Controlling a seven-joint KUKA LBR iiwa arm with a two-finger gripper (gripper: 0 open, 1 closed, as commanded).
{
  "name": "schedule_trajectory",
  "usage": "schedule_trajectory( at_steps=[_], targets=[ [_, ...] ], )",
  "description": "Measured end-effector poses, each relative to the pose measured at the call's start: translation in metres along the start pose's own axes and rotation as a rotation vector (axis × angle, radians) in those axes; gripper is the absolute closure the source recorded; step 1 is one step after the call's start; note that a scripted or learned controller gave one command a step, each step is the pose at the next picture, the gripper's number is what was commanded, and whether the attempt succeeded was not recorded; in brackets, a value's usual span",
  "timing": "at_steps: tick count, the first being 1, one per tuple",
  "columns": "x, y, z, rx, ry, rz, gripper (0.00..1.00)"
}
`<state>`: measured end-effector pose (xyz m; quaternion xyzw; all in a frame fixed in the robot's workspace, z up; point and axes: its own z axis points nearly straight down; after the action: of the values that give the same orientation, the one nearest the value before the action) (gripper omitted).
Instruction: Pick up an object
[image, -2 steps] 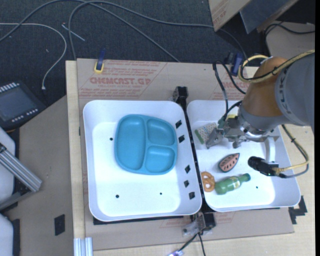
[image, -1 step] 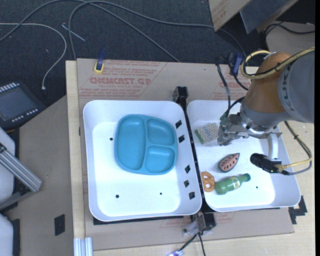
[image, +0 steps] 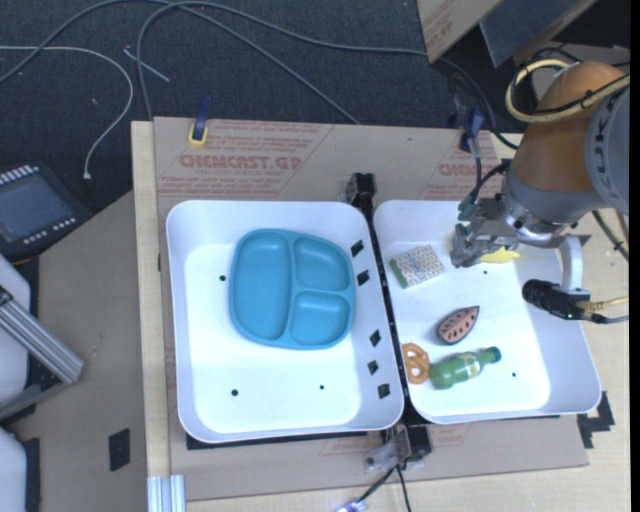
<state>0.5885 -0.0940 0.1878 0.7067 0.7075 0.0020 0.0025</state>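
Observation:
My gripper (image: 468, 250) hangs low over the back of the right bin (image: 560, 390), with the arm coming in from the right. Just left of it lies a small speckled green-grey pad (image: 417, 265). A yellow object (image: 502, 256) peeks out from under the gripper's right side, mostly hidden. Nearer the front of the same bin are a watermelon slice (image: 459, 324), a pretzel (image: 414, 362) and a green bottle (image: 464, 367) lying on its side. Nothing is visibly held.
The left bin (image: 200, 380) holds a blue divided plate (image: 291, 288). A black-clipped divider (image: 372, 300) runs between the bins. A black cable connector (image: 548, 296) hangs over the right bin's right side. Cardboard surrounds both bins.

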Motion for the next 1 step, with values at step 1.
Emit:
schedule_trajectory(
  at_steps=[1],
  targets=[
    [0.0067,0.0007,-0.0462,0.0,0.001,-0.001,1.0]
  ],
)
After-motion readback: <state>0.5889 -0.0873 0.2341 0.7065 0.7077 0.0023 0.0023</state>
